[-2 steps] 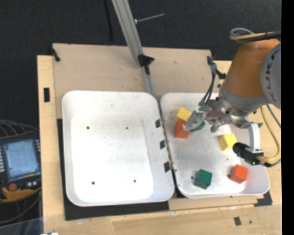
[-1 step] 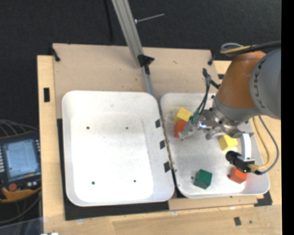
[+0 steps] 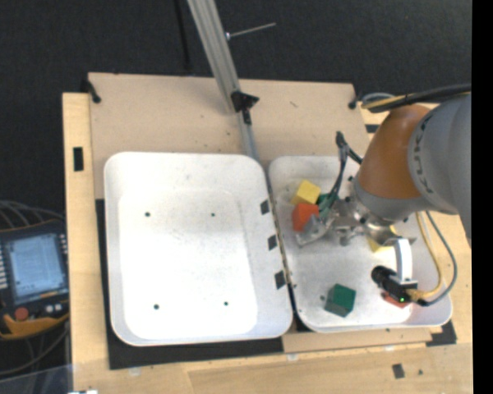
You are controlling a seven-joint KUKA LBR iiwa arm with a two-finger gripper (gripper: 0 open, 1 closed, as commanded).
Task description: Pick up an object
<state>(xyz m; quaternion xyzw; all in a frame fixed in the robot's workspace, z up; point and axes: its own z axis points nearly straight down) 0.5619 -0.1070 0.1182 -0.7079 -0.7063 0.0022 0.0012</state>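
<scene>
In the right bin (image 3: 419, 314), an orange block (image 3: 303, 215) lies near the left wall with a yellow block (image 3: 307, 192) just behind it, the two touching or nearly so. A green block (image 3: 339, 300) lies alone near the bin's front edge. My gripper (image 3: 319, 226) is low over the bin, right beside the orange block on its right and front side. The grey arm with its orange band (image 3: 394, 158) reaches in from the right and hides the bin's back right part.
The left bin (image 3: 189, 245) stands beside the right one, sharing a narrow divide. A slanted aluminium pole (image 3: 218, 48) comes down to the bench behind the bins. Cables and a black and red connector (image 3: 392, 286) hang off the wrist over the right bin's front right.
</scene>
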